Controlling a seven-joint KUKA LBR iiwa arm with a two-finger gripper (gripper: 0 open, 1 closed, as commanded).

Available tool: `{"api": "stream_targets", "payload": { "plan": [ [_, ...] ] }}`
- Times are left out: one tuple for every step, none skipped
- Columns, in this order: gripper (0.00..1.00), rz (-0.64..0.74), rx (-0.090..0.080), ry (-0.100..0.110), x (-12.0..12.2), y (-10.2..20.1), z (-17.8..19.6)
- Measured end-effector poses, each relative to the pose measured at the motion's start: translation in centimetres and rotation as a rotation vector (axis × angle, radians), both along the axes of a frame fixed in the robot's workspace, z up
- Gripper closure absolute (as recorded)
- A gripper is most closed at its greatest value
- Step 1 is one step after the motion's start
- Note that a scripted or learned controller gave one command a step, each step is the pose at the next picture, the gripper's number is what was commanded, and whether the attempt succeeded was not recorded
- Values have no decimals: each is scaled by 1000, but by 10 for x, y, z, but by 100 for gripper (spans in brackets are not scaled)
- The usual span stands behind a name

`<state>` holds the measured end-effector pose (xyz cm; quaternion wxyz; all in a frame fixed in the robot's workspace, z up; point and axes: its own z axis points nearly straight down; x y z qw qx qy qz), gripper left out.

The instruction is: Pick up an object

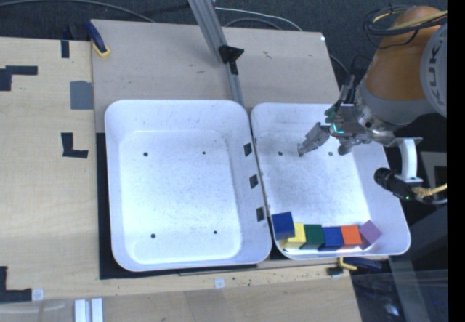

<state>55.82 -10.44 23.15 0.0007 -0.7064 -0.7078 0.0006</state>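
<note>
Blocks, small and hard-edged, line the near wall of the right bin (378,190): a blue cube (282,224) sits on a yellow block (294,238), then green (313,234), blue (333,236), orange (351,235) and purple (370,231). Above the far end of that bin, the gripper (328,140) hangs with fingers spread, grasping nothing. The left bin (174,113) is glossy white plastic with rounded corners.
</note>
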Motion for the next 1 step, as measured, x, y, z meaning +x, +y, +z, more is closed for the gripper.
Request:
{"api": "stream_targets", "payload": {
  "plan": [
    [0,-1,2,7,-66,32,-31]
  ]
}}
